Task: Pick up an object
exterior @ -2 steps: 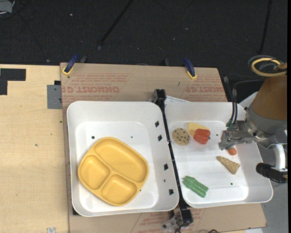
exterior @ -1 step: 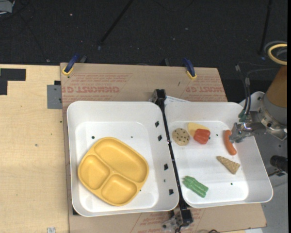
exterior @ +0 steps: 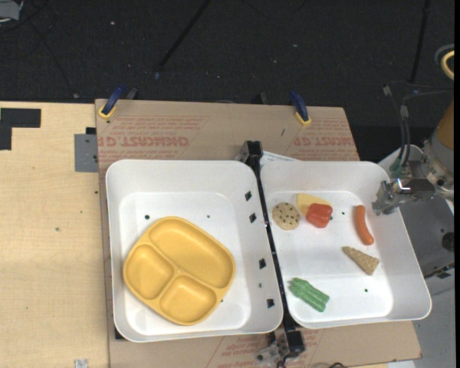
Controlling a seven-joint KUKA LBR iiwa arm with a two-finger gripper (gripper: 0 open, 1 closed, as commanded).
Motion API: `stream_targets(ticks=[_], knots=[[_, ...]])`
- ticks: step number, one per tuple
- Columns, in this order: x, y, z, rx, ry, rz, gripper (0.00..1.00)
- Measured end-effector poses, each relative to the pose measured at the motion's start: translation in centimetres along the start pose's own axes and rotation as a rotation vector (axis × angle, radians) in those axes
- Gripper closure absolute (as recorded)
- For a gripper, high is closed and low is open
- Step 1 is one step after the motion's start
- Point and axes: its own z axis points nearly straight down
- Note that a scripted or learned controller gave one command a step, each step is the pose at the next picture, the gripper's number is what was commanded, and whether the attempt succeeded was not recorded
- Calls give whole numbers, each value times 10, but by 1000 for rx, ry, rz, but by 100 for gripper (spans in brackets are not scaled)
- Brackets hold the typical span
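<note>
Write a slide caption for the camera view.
Gripper at right bin's edge near sausage; cookie, red pepper, green bean alongside; yellow tray in left bin.

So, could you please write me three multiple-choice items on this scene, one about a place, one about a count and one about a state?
1. Where does the yellow divided tray lie?
A. In the left bin
B. In the right bin
C. On the cardboard behind the bins

2. How many food items lie in the right bin?
A. Three
B. Six
C. Nine

3. In what state is the sausage?
A. Lifted clear of the bin
B. Lying on the bin floor
C. Resting on the yellow tray

Answers: 1 A, the tray covers much of the left bin's floor. 2 B, there are a cookie, a cheese piece, a red pepper, the sausage, a bread wedge and a green vegetable. 3 B, it lies flat near the right wall, with the gripper just beside it at the rim.
</note>
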Motion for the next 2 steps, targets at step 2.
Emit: stream_targets(ticks=[2], knots=[[80,24,8,4,1,-3,100]])
